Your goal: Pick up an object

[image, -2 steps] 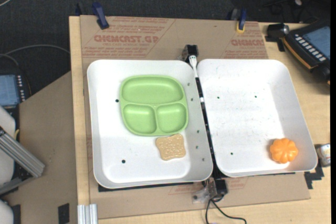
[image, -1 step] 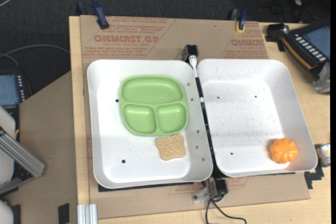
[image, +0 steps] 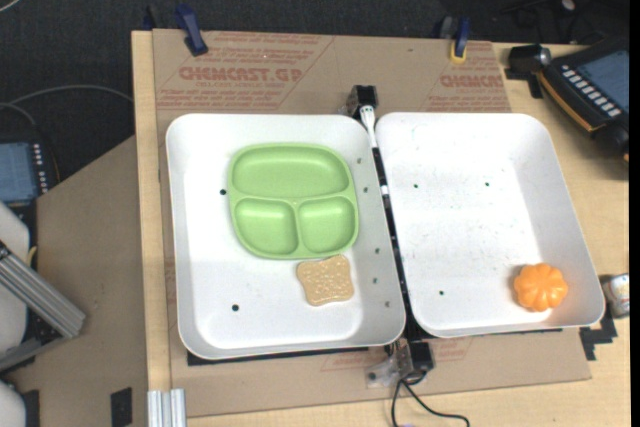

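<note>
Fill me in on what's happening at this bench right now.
Nothing is being handled at this moment. Two shallow white bins sit side by side on the bench. The left bin holds a green divided plate, and just below it lies a tan, toast-shaped piece, close to the plate's edge or touching it. The right bin holds a small orange pumpkin-shaped object near its lower right corner. The pick has not yet begun.
</note>
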Available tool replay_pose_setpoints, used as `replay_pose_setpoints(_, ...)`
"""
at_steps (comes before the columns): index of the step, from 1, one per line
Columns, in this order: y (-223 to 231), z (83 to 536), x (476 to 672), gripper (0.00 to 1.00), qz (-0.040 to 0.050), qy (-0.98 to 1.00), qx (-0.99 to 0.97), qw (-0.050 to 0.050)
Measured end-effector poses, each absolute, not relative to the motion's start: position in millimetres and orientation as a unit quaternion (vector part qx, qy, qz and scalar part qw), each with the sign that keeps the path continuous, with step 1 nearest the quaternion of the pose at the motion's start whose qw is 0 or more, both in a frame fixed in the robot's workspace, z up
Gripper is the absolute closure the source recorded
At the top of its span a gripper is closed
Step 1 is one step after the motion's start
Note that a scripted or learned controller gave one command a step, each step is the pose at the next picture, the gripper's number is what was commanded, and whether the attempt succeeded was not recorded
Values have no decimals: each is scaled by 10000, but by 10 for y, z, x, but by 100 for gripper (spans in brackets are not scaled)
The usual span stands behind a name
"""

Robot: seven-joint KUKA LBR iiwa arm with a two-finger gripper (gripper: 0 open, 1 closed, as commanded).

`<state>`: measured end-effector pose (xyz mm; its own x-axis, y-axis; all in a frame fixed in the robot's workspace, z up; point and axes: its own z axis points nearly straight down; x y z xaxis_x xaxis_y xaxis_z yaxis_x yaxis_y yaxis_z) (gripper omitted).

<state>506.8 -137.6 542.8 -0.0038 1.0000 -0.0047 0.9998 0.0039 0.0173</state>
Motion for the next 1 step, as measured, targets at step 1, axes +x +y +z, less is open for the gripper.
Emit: replay_pose_setpoints(1, -1188, 4155, 4776, 100, -35, 7070, 7072, -58)
